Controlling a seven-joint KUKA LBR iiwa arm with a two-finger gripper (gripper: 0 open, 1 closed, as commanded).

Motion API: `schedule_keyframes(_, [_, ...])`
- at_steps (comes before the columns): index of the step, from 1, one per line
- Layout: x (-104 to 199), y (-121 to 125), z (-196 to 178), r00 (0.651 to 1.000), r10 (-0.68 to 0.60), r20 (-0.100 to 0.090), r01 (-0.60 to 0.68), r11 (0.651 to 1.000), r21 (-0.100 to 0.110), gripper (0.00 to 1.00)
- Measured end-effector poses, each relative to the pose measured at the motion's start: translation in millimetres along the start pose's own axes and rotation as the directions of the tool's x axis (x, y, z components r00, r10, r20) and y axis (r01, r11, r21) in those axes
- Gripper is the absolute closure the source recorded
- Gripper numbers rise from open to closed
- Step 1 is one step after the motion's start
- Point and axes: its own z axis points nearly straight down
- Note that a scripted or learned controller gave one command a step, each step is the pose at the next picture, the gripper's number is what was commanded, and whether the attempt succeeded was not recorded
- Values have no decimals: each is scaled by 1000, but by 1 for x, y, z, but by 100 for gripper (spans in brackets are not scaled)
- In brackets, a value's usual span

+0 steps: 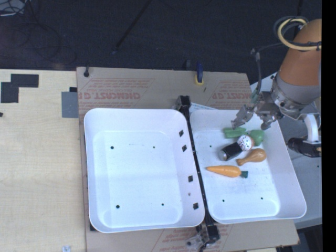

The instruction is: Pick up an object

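Gripper (254, 117) hangs at the right bin's (287, 206) 12 o'clock edge, fingers spread, nothing between them; directly at its 6 o'clock lie a green object (242, 134), a white dotted ball (244, 142), a black cylinder (230, 151), a tan gourd (252, 157); carrot (226, 170) lowest.

Open two-finger gripper (253, 118) at right above green plastic vegetable (242, 134), white dotted ball (244, 142), tan gourd (253, 156), orange carrot (226, 170) in right white bin (294, 193).

My counter (37, 167) is pale wood, a brown cardboard sheet (136, 88) lies on it, and behind is a dark floor (157, 25) with cables (31, 14).
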Motion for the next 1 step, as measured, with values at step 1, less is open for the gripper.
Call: schedule_keyframes(1, [7, 35, -10, 1000, -1, 0, 1, 1000, -4, 0])
